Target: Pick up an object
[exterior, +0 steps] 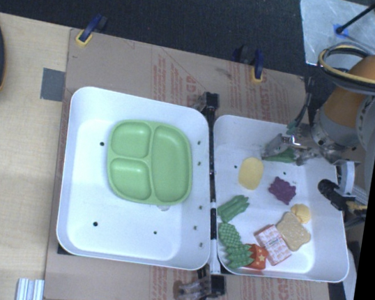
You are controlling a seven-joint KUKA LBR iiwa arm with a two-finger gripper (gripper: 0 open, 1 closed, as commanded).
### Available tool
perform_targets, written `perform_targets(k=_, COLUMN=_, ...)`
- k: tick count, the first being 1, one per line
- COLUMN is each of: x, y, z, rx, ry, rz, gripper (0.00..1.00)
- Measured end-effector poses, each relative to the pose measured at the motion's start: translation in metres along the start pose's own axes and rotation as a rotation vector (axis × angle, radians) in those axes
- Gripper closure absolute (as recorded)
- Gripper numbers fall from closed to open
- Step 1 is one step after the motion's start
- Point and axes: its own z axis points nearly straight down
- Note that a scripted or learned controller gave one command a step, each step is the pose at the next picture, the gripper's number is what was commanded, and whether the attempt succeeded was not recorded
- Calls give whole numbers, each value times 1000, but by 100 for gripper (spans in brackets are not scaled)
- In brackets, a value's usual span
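Green pod (282, 155) lies at the right bin's (325, 263) far edge, right under the gripper (288, 146); fingers apart around it, not clamped, I'd say. Risk: it's flat and near the wall, so closing could skid it away, or nudge the lemon (251, 172)

A divided plate (150, 162) lies in the left bin (69, 226); toy foods (262, 214) lie scattered in the right bin (328, 267).

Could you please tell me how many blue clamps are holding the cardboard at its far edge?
2: one blue clamp at the far-left corner, another blue clamp further right, behind the right bin. Others may be hidden.
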Motion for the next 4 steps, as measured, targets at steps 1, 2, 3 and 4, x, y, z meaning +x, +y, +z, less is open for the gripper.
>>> perform_targets(k=1, x=-26, y=-2, z=-21, rx=1, ry=-2, rz=4, gripper=0)
perform_targets(k=2, x=50, y=-76, z=-92, rx=4, ry=3, rz=-3, gripper=0)
perform_targets(k=3, x=7, y=0, z=2, rx=3, ry=-2, rz=-1, gripper=0)
perform_targets(k=4, x=-4, y=0, z=-96, rx=-5, ry=-3, rz=3, gripper=0)
